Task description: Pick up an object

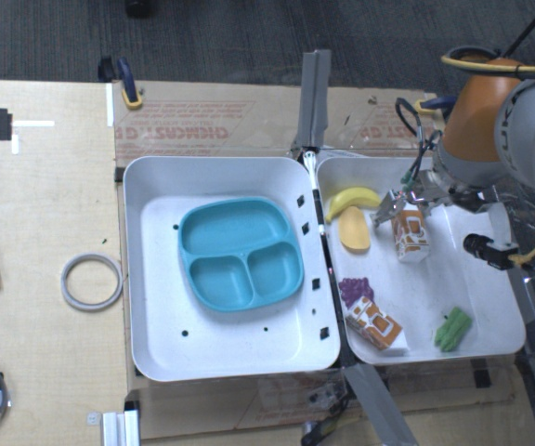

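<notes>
Here we are over the surface (pixel 45 175), 2 white bins side by side, and all the action is in the right bin (pixel 490 337). The arm (pixel 504 119) leans in from the right, its end effector (pixel 399 207) dipped low into the far half of that bin, right at the top of a small orange-and-white carton (pixel 411 235). The carton stands tilted, its top edge meeting the metal tips, so this looks like the chosen target. Whether it sits between the tips is another matter: they are too small and cluttered to read, so I cannot tell if they are parted or clamped, and I won't call it a grasp.

Just left of the carton lie a banana (pixel 353 199) and a yellow rounded piece (pixel 356 232), close enough to crowd the approach. Nearer the front, a purple grape bunch (pixel 356 291) touches a second orange carton (pixel 377 323), with a green item (pixel 452 329) well apart.

The left bin (pixel 147 277) carries a blue divided tray (pixel 241 254), a likely drop spot.
</notes>
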Tool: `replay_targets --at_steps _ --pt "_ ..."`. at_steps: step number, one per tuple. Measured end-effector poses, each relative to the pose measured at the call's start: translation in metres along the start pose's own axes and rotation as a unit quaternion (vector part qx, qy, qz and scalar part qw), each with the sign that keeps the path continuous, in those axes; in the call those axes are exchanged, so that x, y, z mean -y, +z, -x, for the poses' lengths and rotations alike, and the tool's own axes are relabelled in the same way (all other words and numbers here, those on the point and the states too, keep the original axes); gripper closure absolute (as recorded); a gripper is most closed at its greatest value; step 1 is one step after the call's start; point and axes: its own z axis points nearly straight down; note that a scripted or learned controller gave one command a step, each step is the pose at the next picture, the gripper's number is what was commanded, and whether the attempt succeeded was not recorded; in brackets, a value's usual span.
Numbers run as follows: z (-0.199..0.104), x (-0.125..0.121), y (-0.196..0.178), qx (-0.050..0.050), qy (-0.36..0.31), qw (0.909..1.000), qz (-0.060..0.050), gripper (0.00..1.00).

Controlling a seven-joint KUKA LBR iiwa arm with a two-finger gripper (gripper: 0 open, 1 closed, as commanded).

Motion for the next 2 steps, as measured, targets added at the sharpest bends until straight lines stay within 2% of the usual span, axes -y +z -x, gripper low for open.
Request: replay_targets --at_steps 1,2 --pt "-0.023 -0.029 0.0 0.0 -0.059 0.9983 0.0 0.0" --pt "0.033 0.039 0.001 0.0 -0.138 0.9904 0.0 0.0"
